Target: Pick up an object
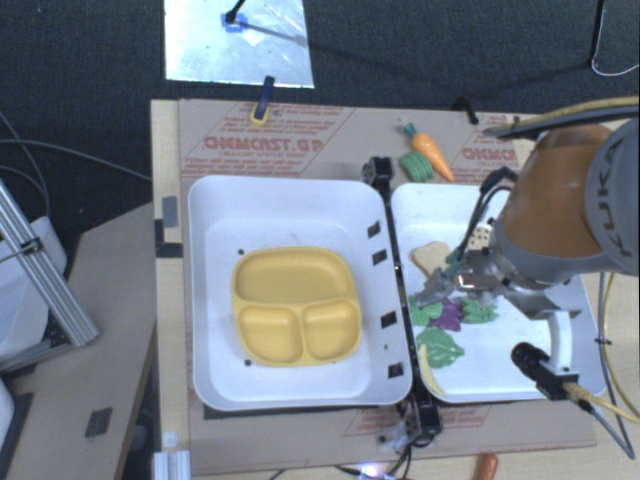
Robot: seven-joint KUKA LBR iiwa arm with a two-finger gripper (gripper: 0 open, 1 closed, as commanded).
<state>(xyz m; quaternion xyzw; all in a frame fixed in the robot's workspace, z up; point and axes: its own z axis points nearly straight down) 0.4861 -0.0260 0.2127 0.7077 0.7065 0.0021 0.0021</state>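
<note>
Camera view: arm (560, 208) reaches into right bin (500, 373); gripper (440, 290) low over green and purple toys (447, 315), finger state unclear. Yellow tray (296, 304) sits in left bin (215, 268).

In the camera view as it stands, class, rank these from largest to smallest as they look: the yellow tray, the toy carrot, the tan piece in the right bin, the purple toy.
1. Yellow tray, by far.
2. Toy carrot.
3. Tan piece and purple toy: both partly hidden by the arm, so no ranking.

bright, even overhead light; glare on the foil sheet (238, 26); slightly soft focus
</note>
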